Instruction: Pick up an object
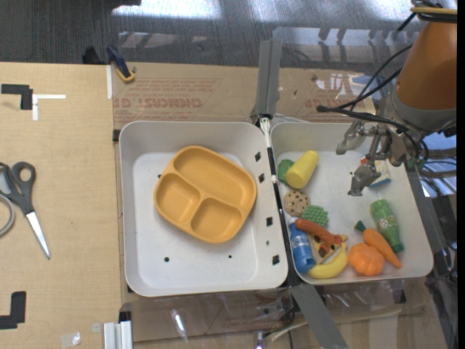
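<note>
My gripper (pixel 367 171) hangs over the back right part of the right bin (pixel 330 145), under the orange wrist band. A small blue and white item (pixel 380 179) lies right beside it, and I cannot tell whether they touch. Toys lie below and to the left: a green bottle (pixel 385 222), a carrot (pixel 383 246), an orange (pixel 365 260), a banana (pixel 328 267), a blue bottle (pixel 301 245), a yellow cylinder (pixel 304 167) and a cookie (pixel 296 202).
The left bin (pixel 138 217) holds a yellow divided plate (pixel 205 193). Scissors (pixel 25 202) lie on the bench at far left. A metal divider (pixel 267 86) runs between the bins at the back. Cables hang by the arm at right.
</note>
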Controlling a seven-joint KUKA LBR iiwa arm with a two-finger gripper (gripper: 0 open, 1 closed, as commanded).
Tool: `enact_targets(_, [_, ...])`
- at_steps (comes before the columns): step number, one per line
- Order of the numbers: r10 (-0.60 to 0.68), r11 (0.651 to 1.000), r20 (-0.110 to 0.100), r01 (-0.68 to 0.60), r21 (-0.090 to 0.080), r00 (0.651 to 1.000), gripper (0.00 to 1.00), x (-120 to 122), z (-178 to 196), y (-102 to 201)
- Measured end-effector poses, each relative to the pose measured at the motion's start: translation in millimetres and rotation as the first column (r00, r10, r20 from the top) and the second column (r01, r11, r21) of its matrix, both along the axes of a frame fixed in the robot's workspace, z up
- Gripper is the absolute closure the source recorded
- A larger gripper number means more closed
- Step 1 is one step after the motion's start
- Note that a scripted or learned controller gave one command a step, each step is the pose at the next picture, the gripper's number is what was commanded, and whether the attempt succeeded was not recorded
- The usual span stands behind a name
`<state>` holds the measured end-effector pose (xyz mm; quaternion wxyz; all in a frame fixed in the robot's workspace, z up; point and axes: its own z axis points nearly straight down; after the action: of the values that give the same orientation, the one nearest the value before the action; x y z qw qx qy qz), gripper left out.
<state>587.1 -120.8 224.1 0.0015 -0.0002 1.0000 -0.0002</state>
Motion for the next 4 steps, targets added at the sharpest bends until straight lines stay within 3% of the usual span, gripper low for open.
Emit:
enact_targets(1, [0.045,0.999,0.001,-0.045,0.0,0.999,0.0,-31.0,-131.5,-22.1])
enact_targets(2, [0.052,0.999,-0.001,-0.052,0.0,0.999,0.0,-92.2,-131.9,-31.2])
enact_targets(3, [0.055,0.999,0.002,-0.055,-0.002,0.999,1.0,-90.3,-122.2,-30.5])
enact_targets(4, [0.055,0.998,0.002,-0.055,-0.001,0.998,0.0,-90.2,-122.3,-30.3])
